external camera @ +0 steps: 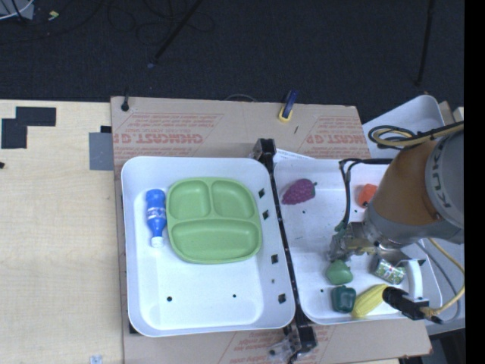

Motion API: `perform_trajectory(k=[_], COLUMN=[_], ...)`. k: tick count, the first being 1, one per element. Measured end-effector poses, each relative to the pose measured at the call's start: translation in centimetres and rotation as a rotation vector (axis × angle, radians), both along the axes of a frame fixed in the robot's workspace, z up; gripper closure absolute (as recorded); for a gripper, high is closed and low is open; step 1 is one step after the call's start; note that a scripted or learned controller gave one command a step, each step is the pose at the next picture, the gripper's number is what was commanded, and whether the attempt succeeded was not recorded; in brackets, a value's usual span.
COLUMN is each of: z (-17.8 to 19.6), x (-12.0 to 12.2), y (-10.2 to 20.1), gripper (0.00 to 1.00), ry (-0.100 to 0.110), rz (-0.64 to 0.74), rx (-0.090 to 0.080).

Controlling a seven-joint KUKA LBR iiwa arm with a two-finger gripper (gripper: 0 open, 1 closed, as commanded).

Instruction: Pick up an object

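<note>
Sitting just under the gripper [342, 250] is one green toy [340, 272]; I cannot tell its grip, the arm [413, 192] hides one orange thing [366, 193].

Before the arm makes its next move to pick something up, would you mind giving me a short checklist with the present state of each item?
1. Gripper is over the right bin: ok.
2. A target lies right by the gripper, the green object: ok.
3. Something is between the fingers: cannot tell, the wrist hides them.
4. Room around the target: not ok, a teal object and a banana lie close below it in the view.
5. Purple object lies apart from the others, an easier alternative: ok.
6. Left bin, with the green plate and blue bottle, is away from the arm: ok.
</note>
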State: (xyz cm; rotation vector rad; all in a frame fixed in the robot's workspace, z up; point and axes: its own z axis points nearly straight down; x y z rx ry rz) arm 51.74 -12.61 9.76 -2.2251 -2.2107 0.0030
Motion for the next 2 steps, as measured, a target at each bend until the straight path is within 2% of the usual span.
perform_trajectory(k=[1, 2], z=[4.2, 10.2], x=[-0.1, 0.7], y=[-0.1, -0.5], gripper=[1.00, 1.00], ry=[-0.005, -0.008], rz=[0.003, 0.006], rx=[-0.002, -0.003])
